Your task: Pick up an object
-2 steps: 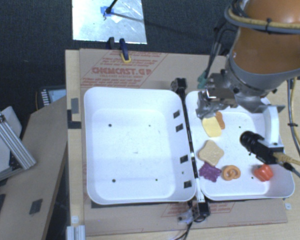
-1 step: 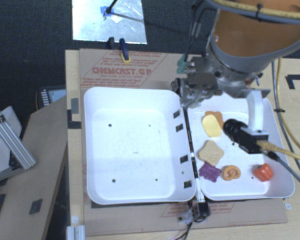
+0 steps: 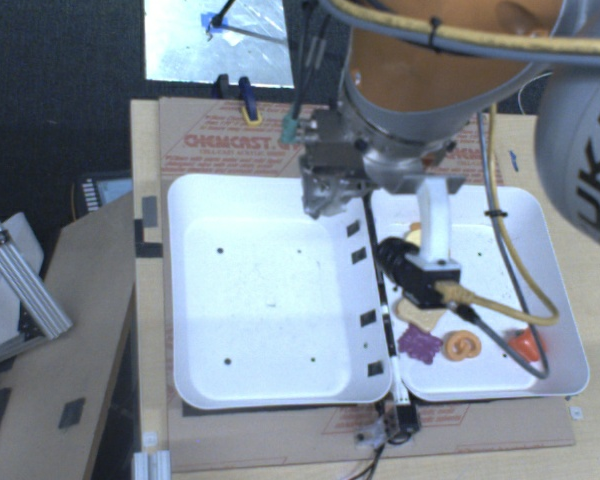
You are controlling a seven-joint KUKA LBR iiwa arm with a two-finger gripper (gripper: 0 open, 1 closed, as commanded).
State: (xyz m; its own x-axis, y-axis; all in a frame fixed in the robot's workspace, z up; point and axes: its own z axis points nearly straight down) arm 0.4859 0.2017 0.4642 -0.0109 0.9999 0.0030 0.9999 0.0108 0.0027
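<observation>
The arm (image 3: 450,38) is seen entering from the upper right of the frame, with its orange band spread across the top centre. The claw (image 3: 323,200) is held at the upper centre of the frame, over the far end of the strip where the two bins meet, at the upper right corner of the left bin (image 3: 260,298). Whether the claw is spread or pressed together cannot be told from this angle.

The things to be picked are all found in the right bin (image 3: 545,268), toward the lower right of the frame and well apart from the claw. A purple piece (image 3: 418,344) is seen near that bin's lower left corner, close to the dividing strip. Just to its right an orange ring (image 3: 463,346) is laid flat; whether the two touch cannot be told. A flat tan piece (image 3: 420,316) is set just above the purple piece and is partly hidden. A red piece (image 3: 525,343) is placed further right, near the bin's lower right rim. A small yellow piece (image 3: 414,234) is glimpsed higher in the same bin, mostly covered by the robot.

Both bins are borne on a cardboard sheet (image 3: 220,140) printed in red, with a blue clamp (image 3: 248,96) fixed at its top edge. A shiny panel (image 3: 215,23) is seen at the upper left, and a metal rail (image 3: 20,278) at the left edge.
</observation>
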